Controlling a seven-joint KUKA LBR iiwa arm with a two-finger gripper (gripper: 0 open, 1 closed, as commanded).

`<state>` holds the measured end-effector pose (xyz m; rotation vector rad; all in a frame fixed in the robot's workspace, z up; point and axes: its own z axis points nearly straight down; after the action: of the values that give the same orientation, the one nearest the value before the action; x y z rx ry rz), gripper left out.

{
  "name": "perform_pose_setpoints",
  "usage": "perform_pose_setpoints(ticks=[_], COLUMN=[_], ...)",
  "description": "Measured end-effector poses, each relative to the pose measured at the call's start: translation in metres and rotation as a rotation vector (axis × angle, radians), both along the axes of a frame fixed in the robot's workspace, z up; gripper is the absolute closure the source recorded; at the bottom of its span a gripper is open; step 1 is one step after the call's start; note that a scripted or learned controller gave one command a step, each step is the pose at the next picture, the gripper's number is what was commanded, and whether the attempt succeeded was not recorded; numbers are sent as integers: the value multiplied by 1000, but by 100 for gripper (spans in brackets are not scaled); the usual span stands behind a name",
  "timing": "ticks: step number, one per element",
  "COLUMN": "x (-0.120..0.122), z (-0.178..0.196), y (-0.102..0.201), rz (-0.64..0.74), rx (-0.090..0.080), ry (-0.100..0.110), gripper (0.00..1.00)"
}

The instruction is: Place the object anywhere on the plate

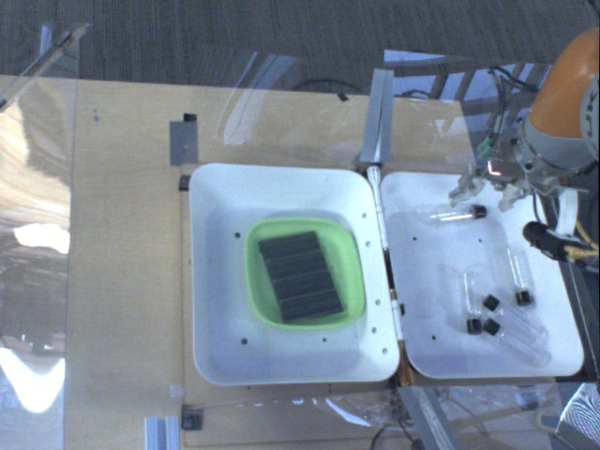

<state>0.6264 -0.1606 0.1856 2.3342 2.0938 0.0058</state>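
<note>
Hovering over the far edge of the right bin (403,345), the gripper (487,187) hangs with its fingers spread apart and nothing between them. Just below and a little left of it lies one vial (457,215), clear with a dark cap, flat on the bin floor. More vials (511,307) lie nearer the camera, well below the gripper, some close together, their caps showing as small black dots.

Any of these would serve as the object. They look light, stiff and smooth, probably plastic or glass, so likely to roll or slip out of a loose pinch. I would take one across the middle of its barrel, fingers at right angles to its length, and choose the lone vial near the gripper, which has free floor on all sides. The clear bodies are hard to make out against the white, so their exact lie is uncertain.

Well to the gripper's left, in the left bin (216,345), sits the green plate (258,289) with a dark ribbed block (300,277) covering most of its middle. Only a narrow green margin is bare, so a vial would probably land on the block. The bin floors are smooth and shallow-walled; the arm has open room above both.
</note>
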Motion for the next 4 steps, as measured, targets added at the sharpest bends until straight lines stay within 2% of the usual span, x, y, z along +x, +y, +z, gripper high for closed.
perform_pose_setpoints(ticks=[1, 2, 3, 4], x=[38, -9, 4, -26], z=[44, 83, 98, 150], y=[-34, -45, -44, -45], rz=[135, 277, 264, 521], rx=[-3, -3, -4, -8], ry=[-4, -2, -4, -5], gripper=[0, 0, 0, 0])
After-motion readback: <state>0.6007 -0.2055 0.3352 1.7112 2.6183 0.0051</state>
